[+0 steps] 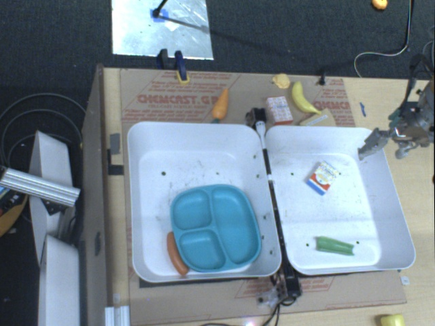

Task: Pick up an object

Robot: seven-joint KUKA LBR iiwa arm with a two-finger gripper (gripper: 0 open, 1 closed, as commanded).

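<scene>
The worktop (170, 97) is a brown printed board carrying two shallow white bins side by side, with dark carpet (285, 19) beyond its far edge. On that carpet lie a shiny metal sheet (162, 17) and a small orange ball (379, 3).

The left bin (146, 148) holds a blue divided tray (215, 227) with an orange sausage-like piece (177, 252) touching its left near corner. Between the bins' far rims and the board's far edge lie a carrot (219, 104), a small box (279, 109) and a banana (302, 98).

The claw (380, 143) sits at the far right rim of the right bin (391, 250), partly cut off and blurred; whether it is clenched or released cannot be determined.

In the right bin, a small red, white and blue carton (321, 177) lies tilted near the centre. A green pod-shaped item (334, 246) lies flat nearer the front, well apart from it.
</scene>
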